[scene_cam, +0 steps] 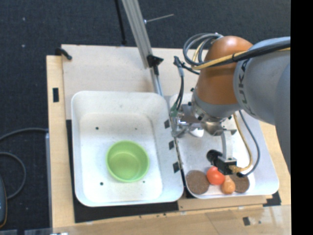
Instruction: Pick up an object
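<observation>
Hovering low over the right bin [272, 179], the gripper [195, 128] is sitting near that bin's inner wall, close to the divide between the two bins. The bulky grey and orange arm is reaching in above it. That placement suggests the program is working this bin, not the left bin [78, 106].

The likeliest things to pick are bunching together along the right bin's near edge. A flat brown disc [197, 181] is lying there, with a red round piece [213, 175] touching it. Just beside that is a small orange piece [228, 185], and a second brown piece [241, 184] is showing at the end of the row. They are probably resting there because the bin's sloping wall is stopping them. The gripper is standing apart from all four, farther back in the bin, and is carrying nothing that I can see.

A green bowl [127, 161] is sitting upright and alone in the left bin, well away from the gripper. Both bins are resting on the pale table [107, 67].

The wrist is covering much of the right bin's floor, so anything lying beneath it is going unseen. Whether the gripper is spread or pressed together I cannot tell, since the arm's own hardware is crowding it. The second brown piece is also partly hidden and hard to identify.
</observation>
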### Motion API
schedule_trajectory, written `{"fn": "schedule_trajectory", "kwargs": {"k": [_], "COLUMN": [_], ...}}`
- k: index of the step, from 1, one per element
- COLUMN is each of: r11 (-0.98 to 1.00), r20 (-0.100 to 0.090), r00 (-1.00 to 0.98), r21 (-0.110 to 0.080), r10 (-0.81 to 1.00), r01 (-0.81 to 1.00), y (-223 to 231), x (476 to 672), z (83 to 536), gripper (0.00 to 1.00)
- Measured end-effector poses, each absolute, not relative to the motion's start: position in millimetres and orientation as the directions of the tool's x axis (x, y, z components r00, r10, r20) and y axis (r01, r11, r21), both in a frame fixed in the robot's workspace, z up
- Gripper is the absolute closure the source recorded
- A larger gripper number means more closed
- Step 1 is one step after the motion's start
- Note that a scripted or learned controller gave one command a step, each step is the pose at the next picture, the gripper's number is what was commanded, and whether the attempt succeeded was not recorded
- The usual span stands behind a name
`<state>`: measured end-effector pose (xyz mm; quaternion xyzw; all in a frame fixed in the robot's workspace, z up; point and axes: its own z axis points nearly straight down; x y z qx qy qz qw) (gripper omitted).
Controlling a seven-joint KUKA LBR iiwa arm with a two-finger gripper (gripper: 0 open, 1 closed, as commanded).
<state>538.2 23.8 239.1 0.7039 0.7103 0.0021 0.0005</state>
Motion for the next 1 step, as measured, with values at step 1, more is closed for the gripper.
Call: {"fn": "schedule_trajectory", "kwargs": {"k": [1], "r11": [0.007], "r20": [0.001], "r00": [-0.007], "r21": [0.0], "r10": [1.0], "r01": [1.0], "y": [74.1], "x": [527.7], "z": [229.9], "gripper": [1.0]}}
